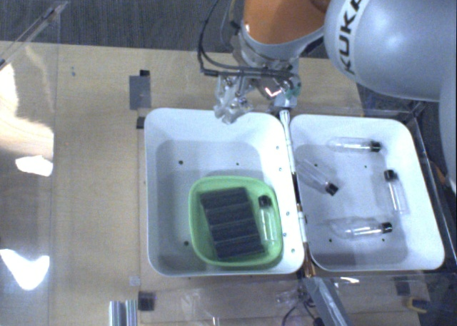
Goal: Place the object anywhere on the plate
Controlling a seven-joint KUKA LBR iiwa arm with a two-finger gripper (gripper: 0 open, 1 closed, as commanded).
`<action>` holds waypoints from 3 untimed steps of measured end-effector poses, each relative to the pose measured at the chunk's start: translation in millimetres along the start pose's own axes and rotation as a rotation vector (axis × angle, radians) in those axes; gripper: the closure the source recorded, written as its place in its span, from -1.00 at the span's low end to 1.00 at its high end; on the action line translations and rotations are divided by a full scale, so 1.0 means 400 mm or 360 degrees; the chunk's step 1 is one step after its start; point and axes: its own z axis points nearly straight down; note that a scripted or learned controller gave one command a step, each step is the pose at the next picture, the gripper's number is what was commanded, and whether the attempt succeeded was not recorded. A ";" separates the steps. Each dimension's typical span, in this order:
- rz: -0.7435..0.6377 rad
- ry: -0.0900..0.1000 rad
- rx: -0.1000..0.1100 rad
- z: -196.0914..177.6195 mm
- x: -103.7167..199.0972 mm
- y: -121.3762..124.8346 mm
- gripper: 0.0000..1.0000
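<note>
End effector (pixel 232 107) hung over left white bin's (pixel 161 196) far rim, finger state unclear. One clear plastic tube with black cap (pixel 267 219) lay on green plate (pixel 201 196), beside black ridged insert (pixel 230 225).

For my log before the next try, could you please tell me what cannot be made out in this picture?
- End effector: small and blurred above the left bin's far rim; its grip is unreadable.
- Tube on the plate: clear, outline faint.
- Arm: cut off by the top edge.
</note>
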 end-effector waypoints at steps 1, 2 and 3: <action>-0.0387 0.0005 -0.0004 0.052 -0.020 0.114 1.00; -0.0828 -0.0001 -0.0003 0.031 -0.082 0.084 1.00; -0.1112 0.0004 -0.0007 0.050 -0.041 0.154 1.00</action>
